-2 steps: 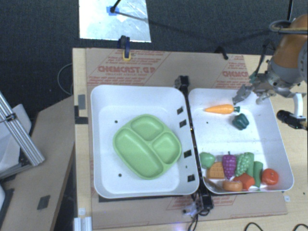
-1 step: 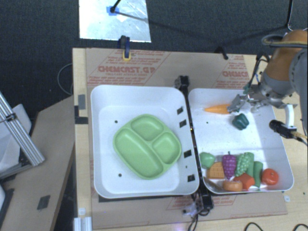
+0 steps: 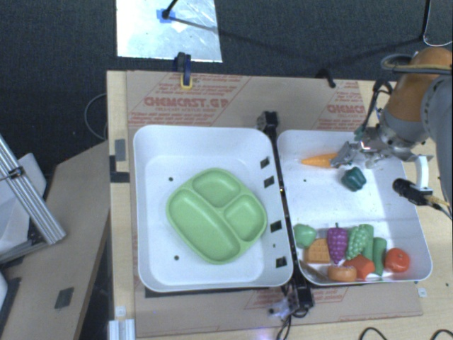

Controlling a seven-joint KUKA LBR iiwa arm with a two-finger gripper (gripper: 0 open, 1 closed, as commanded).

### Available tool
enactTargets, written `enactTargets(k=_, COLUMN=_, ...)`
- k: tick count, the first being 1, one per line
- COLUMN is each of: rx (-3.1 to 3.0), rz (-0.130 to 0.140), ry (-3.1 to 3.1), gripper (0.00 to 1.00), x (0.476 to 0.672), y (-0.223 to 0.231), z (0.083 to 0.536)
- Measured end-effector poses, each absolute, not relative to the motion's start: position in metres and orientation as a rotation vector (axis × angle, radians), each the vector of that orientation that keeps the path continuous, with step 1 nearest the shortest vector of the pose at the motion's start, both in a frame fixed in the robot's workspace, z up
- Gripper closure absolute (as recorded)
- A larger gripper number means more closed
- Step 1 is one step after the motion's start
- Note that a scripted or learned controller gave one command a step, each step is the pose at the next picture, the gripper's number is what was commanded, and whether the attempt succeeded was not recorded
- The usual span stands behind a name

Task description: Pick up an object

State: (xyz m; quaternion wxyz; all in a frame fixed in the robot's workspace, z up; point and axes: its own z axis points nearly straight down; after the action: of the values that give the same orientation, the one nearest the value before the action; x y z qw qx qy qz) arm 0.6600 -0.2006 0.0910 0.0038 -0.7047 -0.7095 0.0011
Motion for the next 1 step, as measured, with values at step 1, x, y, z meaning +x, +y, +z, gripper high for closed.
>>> enactTargets(k=1, rx=-2.191, rz=0.011, ry=-2.213, gripper=1.00, x=0.6578, y=-0.1975, z=0.1000)
